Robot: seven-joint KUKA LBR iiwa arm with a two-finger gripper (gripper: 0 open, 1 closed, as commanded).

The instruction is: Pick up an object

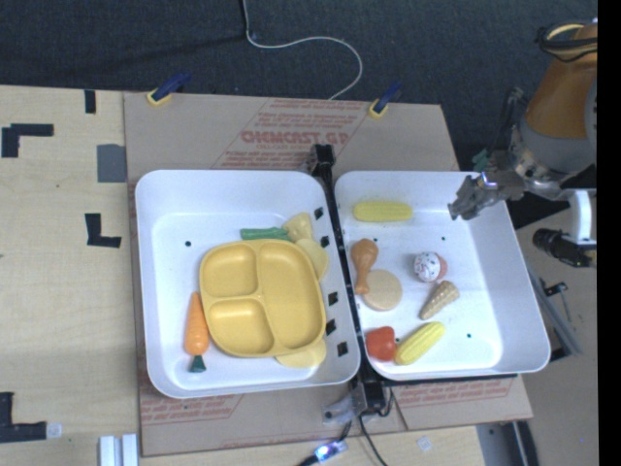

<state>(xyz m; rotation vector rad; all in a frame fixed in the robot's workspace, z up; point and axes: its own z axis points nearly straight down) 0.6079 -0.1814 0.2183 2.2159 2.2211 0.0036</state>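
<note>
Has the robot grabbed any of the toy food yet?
Not yet. The end effector hangs over the right bin's top right corner, with no toy between its fingers. The corn cob, ice cream cone and the rest lie in the bin. Reaching down, gripping and lifting remain.

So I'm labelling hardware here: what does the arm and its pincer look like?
The arm is rounded, with an orange section above a grey wrist. Its pincer is small, dark and metallic, at the wrist's end.
</note>
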